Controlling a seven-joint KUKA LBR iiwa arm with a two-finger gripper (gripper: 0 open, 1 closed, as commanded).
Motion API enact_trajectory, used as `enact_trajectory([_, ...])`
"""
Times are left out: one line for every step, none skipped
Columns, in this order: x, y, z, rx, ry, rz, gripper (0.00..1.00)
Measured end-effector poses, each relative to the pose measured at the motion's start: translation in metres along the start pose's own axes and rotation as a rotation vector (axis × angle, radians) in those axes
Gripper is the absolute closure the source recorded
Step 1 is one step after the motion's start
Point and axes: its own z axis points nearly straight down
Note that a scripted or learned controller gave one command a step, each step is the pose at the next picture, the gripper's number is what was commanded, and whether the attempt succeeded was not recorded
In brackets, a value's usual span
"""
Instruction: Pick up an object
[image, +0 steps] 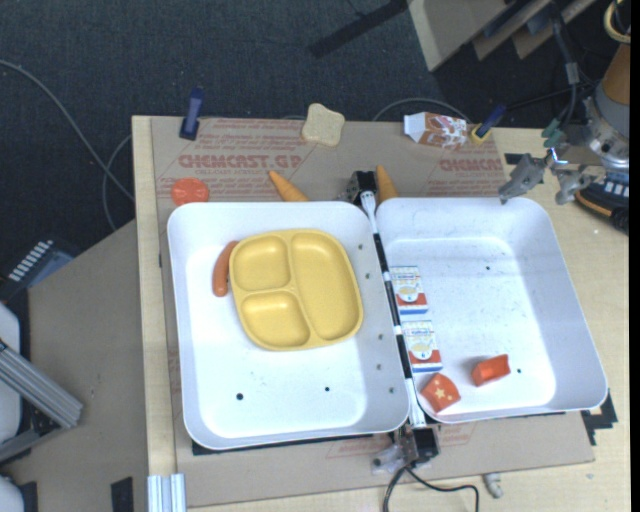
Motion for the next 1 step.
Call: enact_trajectory([-0.0072, -0.0549, 0.0837, 0.004, 0.001, 0.001, 0.00])
